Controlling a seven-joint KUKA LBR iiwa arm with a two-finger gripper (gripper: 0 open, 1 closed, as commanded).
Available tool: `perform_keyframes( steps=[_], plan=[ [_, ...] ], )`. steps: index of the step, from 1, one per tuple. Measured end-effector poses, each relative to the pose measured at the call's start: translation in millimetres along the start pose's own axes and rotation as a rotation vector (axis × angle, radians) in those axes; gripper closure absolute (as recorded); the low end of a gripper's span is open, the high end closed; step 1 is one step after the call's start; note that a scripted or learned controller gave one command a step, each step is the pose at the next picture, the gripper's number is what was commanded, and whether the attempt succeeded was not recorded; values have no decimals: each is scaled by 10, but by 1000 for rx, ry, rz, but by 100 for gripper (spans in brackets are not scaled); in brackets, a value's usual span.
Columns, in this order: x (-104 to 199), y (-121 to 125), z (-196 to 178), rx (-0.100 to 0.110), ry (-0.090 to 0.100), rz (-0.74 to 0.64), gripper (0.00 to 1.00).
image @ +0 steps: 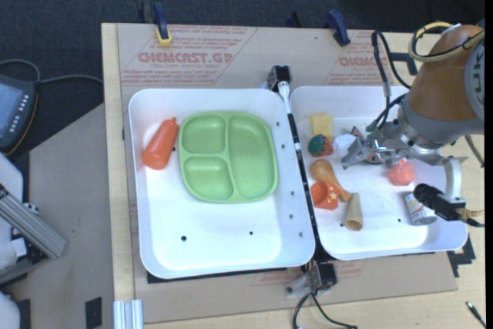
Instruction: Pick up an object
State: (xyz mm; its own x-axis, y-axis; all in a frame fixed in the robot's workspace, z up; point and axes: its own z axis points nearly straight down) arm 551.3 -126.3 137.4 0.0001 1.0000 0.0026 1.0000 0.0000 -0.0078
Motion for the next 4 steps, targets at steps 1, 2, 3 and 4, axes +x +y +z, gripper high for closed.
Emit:
perform_keyframes(
  steps=[1,2,3,4],
  plan=[
    [7,-9,535,-1,-1,1,0],
    [0,8,395,-9,-3,1,100],
    [-56,-61,-185,-14,-5,1,100],
    [-10,-101,-640,-14,-4,-1,100]
  ],
)
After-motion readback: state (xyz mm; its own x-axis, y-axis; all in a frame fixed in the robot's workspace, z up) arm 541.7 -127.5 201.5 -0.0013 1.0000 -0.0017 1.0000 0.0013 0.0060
